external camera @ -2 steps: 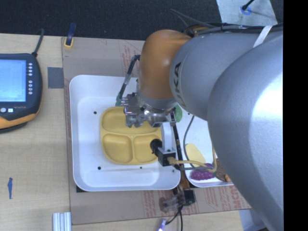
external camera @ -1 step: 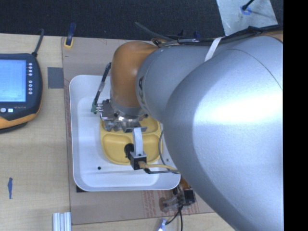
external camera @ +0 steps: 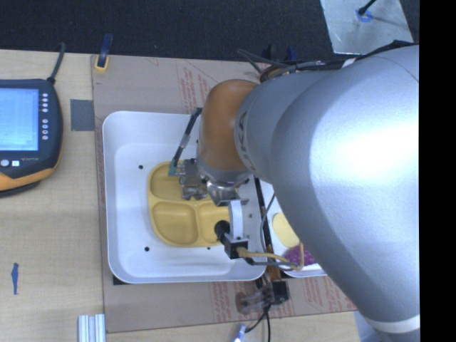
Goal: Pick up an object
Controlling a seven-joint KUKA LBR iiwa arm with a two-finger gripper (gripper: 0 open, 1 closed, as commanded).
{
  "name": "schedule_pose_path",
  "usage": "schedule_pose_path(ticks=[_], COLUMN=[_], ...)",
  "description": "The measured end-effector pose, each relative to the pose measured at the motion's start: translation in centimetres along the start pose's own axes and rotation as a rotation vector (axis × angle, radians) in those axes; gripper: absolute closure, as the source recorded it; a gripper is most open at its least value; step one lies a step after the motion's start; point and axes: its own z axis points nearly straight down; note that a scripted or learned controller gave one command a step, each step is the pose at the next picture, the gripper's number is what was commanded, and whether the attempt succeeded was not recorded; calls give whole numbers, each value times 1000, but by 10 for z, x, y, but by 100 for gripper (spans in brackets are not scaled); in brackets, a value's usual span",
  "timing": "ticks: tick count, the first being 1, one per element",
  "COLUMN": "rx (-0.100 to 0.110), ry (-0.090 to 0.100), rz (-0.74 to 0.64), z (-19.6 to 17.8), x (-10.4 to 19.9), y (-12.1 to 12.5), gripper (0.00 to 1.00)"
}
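— Arm (external camera: 335, 155) is the biggest thing here, isn't it?

— Yes. It reaches in from the right and covers the right edge of the left bin (external camera: 128, 212) and most of the right bin (external camera: 317, 269).

— And the thing to pick?

— My guess is the yellow tray (external camera: 174, 223), the one loose thing I can see in the left bin. It lies flat on the floor, from the middle toward the right edge. It is divided into shallow compartments with rounded corners and looks like smooth, stiff plastic.

— Where is it from the gripper (external camera: 192, 180)?

— Straight below. The gripper hangs over the tray's far compartment, near the dividing ridge, so I judge the move to be a plain drop, not a sideways shift.

— Long axis?

— The arm hides the tray's right part, so I can't tell.

— Open or closed?

— I can't tell; the wrist blocks the tips. I can't tell if it touches the tray either.

— Anything smaller?

— A pale yellow piece (external camera: 283, 228) and a purple scrap (external camera: 298, 256) in the right bin, under the arm.
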Motion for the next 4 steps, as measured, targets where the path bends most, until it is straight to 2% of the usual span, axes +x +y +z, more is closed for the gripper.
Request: schedule_pose_path(ticks=[1, 2, 3, 4], rx=[-3, 19, 18, 19], ry=[5, 1, 2, 3], rz=[-3, 0, -1, -1], z=[-2, -35, -134, -229], x=[60, 34, 66, 65], y=[-59, -57, -16, -47], gripper=[100, 100, 100, 100])
